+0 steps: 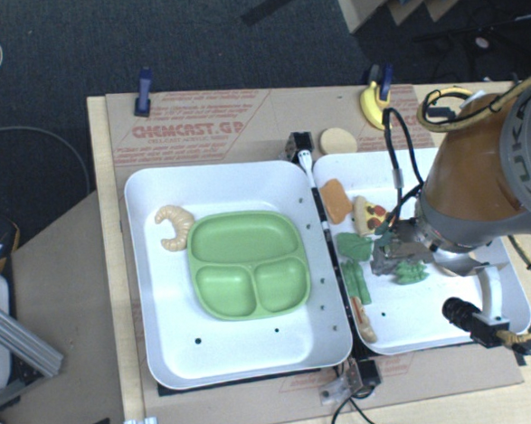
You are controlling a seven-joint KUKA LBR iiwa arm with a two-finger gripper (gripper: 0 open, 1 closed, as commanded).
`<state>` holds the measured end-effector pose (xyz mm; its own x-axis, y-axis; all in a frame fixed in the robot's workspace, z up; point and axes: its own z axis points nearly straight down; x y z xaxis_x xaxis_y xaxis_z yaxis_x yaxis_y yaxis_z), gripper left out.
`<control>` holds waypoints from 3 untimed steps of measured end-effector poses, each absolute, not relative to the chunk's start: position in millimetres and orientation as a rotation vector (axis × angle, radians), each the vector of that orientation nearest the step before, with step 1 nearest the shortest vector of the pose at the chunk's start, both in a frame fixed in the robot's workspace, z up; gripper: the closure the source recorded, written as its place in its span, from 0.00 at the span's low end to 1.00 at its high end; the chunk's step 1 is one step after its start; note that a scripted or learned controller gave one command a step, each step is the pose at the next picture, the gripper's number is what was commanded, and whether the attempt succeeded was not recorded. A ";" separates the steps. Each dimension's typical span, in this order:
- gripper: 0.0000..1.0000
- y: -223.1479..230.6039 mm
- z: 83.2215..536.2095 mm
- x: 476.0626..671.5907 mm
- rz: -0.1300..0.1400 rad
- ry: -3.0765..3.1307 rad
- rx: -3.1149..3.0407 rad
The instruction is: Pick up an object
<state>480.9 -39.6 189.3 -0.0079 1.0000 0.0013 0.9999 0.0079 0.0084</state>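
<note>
**Op A:** Starting from my left: the left bin has the green divided tray sitting flat, with a croissant-shaped toy just beside its upper left corner. Nothing risky there for me.

**Op B:** And across the divider?

**Op A:** In the right bin I see an orange piece, a small pizza-slice toy, and green leafy pieces, all crowded near the bin's left wall. The gripper is down among them, over another green piece.

**Op B:** Has it got anything?

**Op A:** I can't tell. The wrist hides the tips, so I won't claim a grasp or say how wide the claw stands.

**Op B:** What worries you?

**Op A:** The clutter. Things lie touching or nearly so; I'd judge a close could nudge a neighbour, pinch two at once, or slip off a thin leaf. The cable draped near the wrist could snag too.
</note>
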 end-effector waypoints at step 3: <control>1.00 64.4 387.5 480.1 0.003 2.222 2.216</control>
<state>480.1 64.4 387.5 -0.0025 1.0000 -0.0011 1.0000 0.0025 0.0036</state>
